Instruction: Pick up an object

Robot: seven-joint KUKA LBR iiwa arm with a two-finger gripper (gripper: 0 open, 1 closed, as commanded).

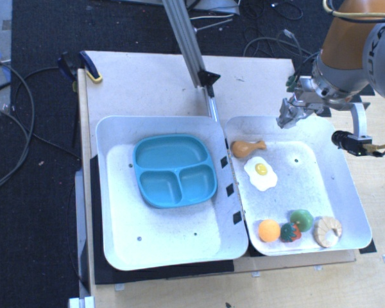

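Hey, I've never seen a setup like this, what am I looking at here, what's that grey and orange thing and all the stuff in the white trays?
That is a robot arm reaching in from the right; its gripper hangs above the far edge of the right bin, with nothing visibly held. One camera looks down at a slant on two shallow white bins. The left bin holds a blue divided plate. The right bin holds toy food: a chicken drumstick, a fried egg, an orange, a small red and green piece, a green vegetable and a tan slice.

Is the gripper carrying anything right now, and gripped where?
Nothing is held. The gripper hangs above the right bin's far rim, with nothing between its fingers.
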